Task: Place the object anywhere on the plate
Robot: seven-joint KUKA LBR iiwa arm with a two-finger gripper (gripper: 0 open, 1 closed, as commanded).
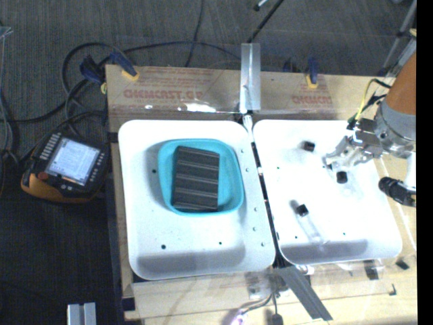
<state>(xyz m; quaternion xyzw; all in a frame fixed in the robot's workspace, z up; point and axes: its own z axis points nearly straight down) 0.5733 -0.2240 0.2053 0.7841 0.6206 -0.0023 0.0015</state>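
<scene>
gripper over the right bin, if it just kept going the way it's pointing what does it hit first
The gripper points down and leftward into the right bin. The first thing in that line looks like the small black object just below its fingertips, then the bin floor. Depth is hard to judge from this slanted view.

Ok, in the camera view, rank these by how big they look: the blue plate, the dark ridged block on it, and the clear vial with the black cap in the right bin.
Largest to smallest:
1. blue plate
2. dark ridged block, lying within the plate's rim
3. clear vial, far smaller than either
</scene>
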